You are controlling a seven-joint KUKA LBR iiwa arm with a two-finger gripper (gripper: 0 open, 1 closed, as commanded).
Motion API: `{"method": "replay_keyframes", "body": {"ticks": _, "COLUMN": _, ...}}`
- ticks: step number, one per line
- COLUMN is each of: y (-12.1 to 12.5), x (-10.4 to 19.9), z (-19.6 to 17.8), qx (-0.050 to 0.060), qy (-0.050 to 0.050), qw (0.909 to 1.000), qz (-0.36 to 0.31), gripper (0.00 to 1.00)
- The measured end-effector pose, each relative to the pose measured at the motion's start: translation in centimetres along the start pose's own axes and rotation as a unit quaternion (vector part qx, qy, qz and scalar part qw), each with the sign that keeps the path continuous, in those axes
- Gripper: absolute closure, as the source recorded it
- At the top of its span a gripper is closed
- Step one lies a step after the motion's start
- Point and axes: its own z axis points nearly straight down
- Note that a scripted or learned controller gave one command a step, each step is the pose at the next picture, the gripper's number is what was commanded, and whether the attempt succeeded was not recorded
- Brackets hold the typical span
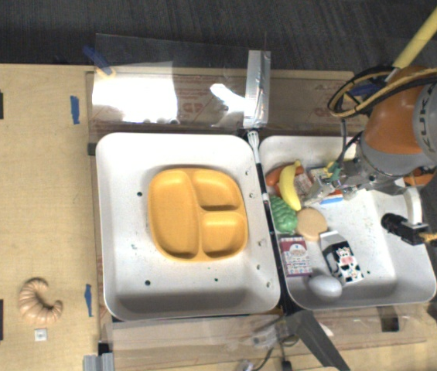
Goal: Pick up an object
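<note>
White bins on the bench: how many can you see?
2. The left bin holds a yellow divided plate; the right bin beside it holds the small objects, some possibly hidden under the gripper.

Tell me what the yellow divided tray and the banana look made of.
Divided tray: likely moulded plastic, matte yellow-orange, judging by its uniform colour and soft rounded compartment edges. Banana: probably a plastic toy, given its smooth, evenly bright yellow surface with a slight sheen; it is too small to be sure.
</note>
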Motion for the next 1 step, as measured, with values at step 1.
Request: {"method": "replay_keyframes", "body": {"ticks": 1, "y": -0.2, "x": -0.04, "z": -0.71, "qx": 0.003, "qy": 0.001, "qw": 1.0, "qz": 0.001, "gripper": 1.0}}
